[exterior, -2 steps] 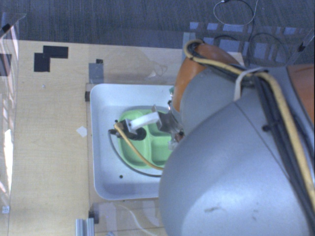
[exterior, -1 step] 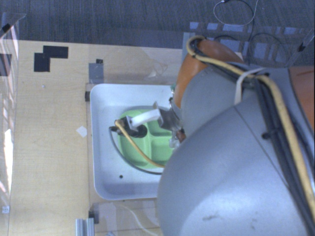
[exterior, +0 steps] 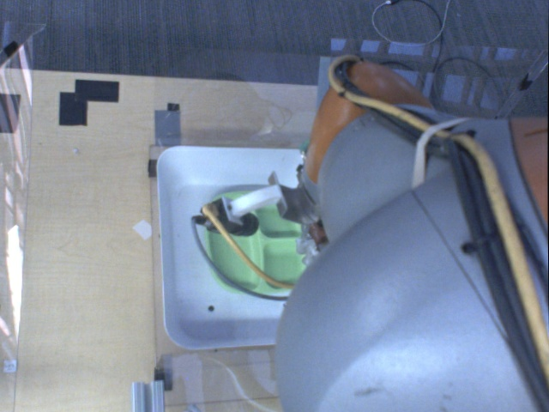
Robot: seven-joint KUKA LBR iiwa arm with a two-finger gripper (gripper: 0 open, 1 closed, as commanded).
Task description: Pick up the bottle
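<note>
My gripper (exterior: 302, 217) hangs low inside the left white bin (exterior: 182, 256), over a light green dish (exterior: 257, 251) with raised dividers and a dark rim. The grey arm with its orange band (exterior: 343, 114) comes in from the right and covers the bin's right half, along with whatever lies there. The gripper's tip is hidden behind the wrist, so I cannot see anything held in it.
Pale wooden bench (exterior: 86, 273) spreads to the left of the bin, with black tape marks (exterior: 86, 99) at the back and a small white scrap (exterior: 141, 228). A metal bracket (exterior: 169, 125) stands at the bin's back left corner. Cables loop at the upper right.
</note>
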